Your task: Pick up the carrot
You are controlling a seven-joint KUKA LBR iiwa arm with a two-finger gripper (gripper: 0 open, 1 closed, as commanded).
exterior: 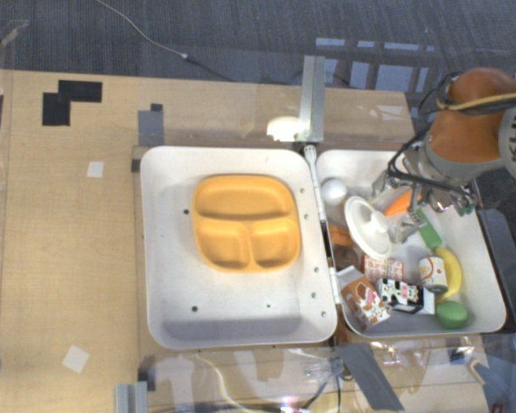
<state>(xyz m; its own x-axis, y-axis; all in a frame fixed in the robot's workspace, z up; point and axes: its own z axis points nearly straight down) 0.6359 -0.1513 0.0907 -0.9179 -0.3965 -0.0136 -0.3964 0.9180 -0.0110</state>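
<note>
I have the hand (410, 212) low in the right bin (490, 295), the carrot (398, 203) peeking out just beside it, grip unreadable from here, so I'd centre over it before lifting.

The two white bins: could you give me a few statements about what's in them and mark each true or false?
1. The yellow divided tray lies in the left bin. True.
2. The banana lies in the left bin. False: it lies in the right bin.
3. The gripper hangs over the right bin. True.
4. The carrot sits on the divided tray. False: it is in the right bin, under the gripper.
</note>
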